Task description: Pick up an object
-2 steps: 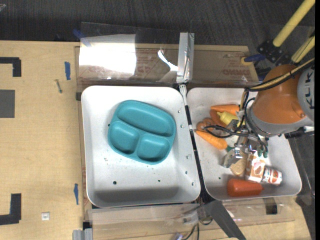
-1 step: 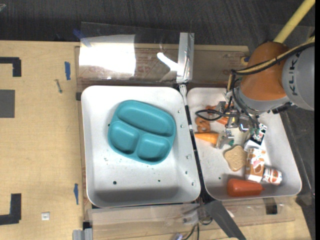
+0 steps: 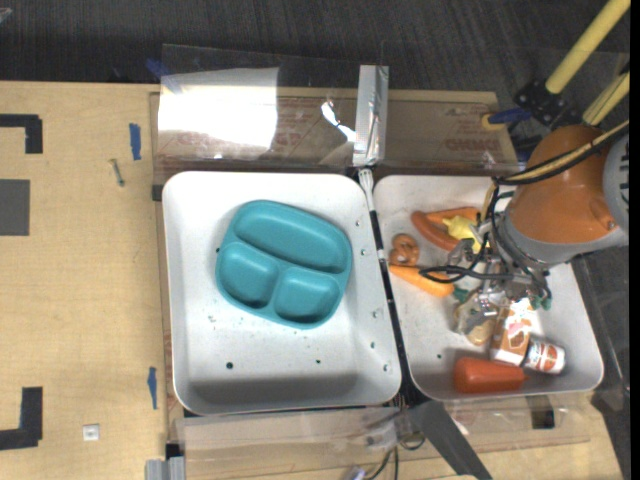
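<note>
I hover my gripper (image 3: pixel 487 306) over the right bin (image 3: pixel 580 313), jaws hidden so I cannot tell their state, beside a small bottle (image 3: pixel 530 348) near that bin's front wall: light, rigid, slick-looking, best pinched across its middle.

- Teal divided tray (image 3: pixel 284 262) lies in the left bin (image 3: pixel 200 368).
- Gripper (image 3: pixel 487 303) is lowered into the right bin (image 3: pixel 580 363), among a carrot (image 3: pixel 420 280), red block (image 3: pixel 488 374) and small bottle (image 3: pixel 545 355).
</note>
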`<state>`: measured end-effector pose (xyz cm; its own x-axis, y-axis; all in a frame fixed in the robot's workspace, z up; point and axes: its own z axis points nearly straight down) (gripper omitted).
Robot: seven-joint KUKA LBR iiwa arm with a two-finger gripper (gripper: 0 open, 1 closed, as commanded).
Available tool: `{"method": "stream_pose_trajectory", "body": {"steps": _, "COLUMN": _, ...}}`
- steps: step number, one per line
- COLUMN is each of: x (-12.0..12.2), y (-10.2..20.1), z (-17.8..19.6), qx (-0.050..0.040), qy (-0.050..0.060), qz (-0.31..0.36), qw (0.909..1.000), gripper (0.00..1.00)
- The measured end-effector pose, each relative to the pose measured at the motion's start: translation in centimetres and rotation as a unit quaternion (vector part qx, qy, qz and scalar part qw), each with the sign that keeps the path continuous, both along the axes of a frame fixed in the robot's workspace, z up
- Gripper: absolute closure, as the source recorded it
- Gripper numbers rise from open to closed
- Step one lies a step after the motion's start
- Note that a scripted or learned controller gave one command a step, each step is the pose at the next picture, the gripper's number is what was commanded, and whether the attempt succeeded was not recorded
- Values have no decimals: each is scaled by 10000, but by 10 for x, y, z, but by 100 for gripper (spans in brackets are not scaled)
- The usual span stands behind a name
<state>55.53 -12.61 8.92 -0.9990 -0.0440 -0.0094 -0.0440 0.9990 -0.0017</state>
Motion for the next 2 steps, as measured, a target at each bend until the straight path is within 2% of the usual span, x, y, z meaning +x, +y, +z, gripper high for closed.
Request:
{"method": "stream_pose_trajectory", "body": {"steps": 1, "x": 20, "y": 25, "z": 0, "qx": -11, "qy": -26, "qz": 516, "qw": 9987, "gripper": 0}}
{"method": "stream_pose_trajectory", "body": {"steps": 2, "x": 16, "y": 32, "z": 0, "qx": -11, "qy": -20, "qz": 607, "qw": 9982, "gripper": 0}}
